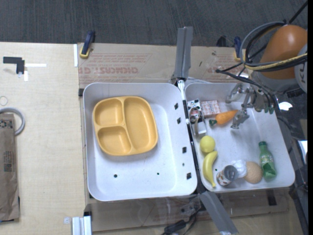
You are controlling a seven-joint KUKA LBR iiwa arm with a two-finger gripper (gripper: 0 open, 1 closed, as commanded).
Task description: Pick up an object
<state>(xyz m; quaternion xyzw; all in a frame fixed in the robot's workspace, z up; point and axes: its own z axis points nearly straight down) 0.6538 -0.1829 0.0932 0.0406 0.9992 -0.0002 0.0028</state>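
The right bin (240,144) holds an orange carrot (224,117), a yellow lemon (207,144), a banana (210,167), a small can (226,176), a tan egg-shaped ball (253,172), a green bottle (266,159) and a pinkish packet (210,107). My gripper (240,115) hangs at the back of this bin, just at the carrot's right end. The wrist and cables above it hide how the gripper meets the carrot. Nothing is visibly lifted.
The left bin (142,175) carries a yellow divided plate (125,125). A small black and white item (194,113) lies along the right bin's left wall. A white crumpled piece (240,167) sits between the can and the ball. The grey divider post (184,53) stands behind both bins.
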